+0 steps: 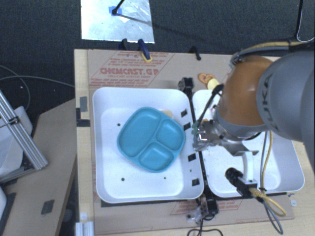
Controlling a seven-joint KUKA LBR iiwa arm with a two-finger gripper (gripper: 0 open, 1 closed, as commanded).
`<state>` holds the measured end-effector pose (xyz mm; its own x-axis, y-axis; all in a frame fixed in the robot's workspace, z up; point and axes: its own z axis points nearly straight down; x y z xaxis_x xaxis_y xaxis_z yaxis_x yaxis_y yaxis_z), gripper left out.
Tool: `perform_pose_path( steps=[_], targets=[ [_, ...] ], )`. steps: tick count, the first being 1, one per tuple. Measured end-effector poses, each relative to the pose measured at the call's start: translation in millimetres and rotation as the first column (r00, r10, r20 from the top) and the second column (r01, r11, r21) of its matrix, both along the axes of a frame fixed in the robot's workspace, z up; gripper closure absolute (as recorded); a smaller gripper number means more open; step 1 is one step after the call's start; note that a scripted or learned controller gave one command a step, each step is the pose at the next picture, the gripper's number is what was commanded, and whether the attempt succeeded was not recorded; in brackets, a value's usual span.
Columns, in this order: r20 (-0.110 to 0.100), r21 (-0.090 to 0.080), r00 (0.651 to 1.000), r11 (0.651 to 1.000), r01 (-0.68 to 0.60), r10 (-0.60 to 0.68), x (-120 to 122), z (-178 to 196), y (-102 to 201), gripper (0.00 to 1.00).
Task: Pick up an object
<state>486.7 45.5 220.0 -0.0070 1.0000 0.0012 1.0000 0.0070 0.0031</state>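
Dark carpet surrounds the cardboard-topped bench (133, 65), where a blue three-compartment plastic plate (150, 138) lies in the left white bin (110, 107), while the grey arm's pincer (201, 137) sits over the bins' shared edge, its grip impossible to tell.

Red block lettering on the tan cardboard sheet (129, 69), which lies on the desk behind the two white bins, reads "CHEMCAST" followed by letters that look like "GP"; the smaller red line printed beneath it is too blurred to read. Dark upright letters on the grey arm housing (290, 97) read "KUKA", partly cut off.
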Motion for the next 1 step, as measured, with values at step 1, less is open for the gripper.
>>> perform_pose_path(
  steps=[1],
  targets=[
    [-0.005,-0.001,1.000,1.000,0.001,-0.001,-0.6,-37.8,20.6,1.00]
  ],
)
